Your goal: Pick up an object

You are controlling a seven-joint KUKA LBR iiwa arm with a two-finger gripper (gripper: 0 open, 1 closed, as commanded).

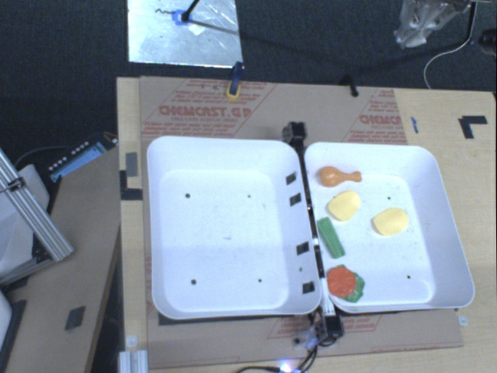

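The task is at its very start: nothing is picked. The pale grey two-finger gripper (419, 23) hangs blurred by the picture's top right corner, well beyond the bench's far edge; whether it is spread or pressed together cannot be told. All candidates lie in the right shallow white bin (446, 208): an orange drumstick-shaped toy (338, 176) near its far left corner, two pale yellow lumps (344, 205) (390, 221) mid-bin, a green stick (331, 237) along its left wall, a red-and-green toy (344, 281) near its near left corner. Next, the arm likely must descend over one piece.

Gripper (423, 18) blurred, cut off above
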